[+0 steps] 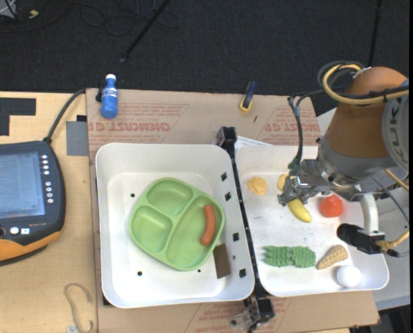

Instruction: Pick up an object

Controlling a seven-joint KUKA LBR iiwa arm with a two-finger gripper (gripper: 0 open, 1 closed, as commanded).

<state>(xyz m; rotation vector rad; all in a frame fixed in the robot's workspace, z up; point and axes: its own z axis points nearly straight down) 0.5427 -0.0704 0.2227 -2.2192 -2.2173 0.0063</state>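
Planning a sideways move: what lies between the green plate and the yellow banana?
In the camera view, the black divider where the bins meet, then bare white floor, lies between green plate and banana.

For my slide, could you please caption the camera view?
Gripper poised at a banana in the right bin; left bin holds a green tray.

Glossy green plastic plate [166,222], smooth white plastic bins [116,186], matt brown cardboard [179,120]
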